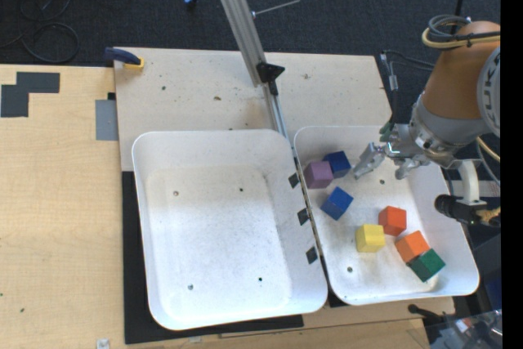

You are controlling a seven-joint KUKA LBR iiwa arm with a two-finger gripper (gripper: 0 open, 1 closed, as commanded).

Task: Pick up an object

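Observation:
The right bin (458, 278) holds several small blocks. A purple block (319, 172) and a dark blue block (337, 163) lie together near its upper left, with another blue block (337, 202) below them. Lower down sit a yellow block (369, 238), a red-orange block (393, 219), an orange block (412, 244) and a green block (426, 264). My gripper (387, 162) hangs over the bin's upper middle, just right of the dark blue block. Its fingers are spread open and nothing is between them.
The left bin (212, 225) stands beside the right one, joined by black clips along the shared wall. A slanted aluminium post (241, 16) rises behind the bins. A blue-and-yellow clamp (124, 58) lies at the bench's far left corner.

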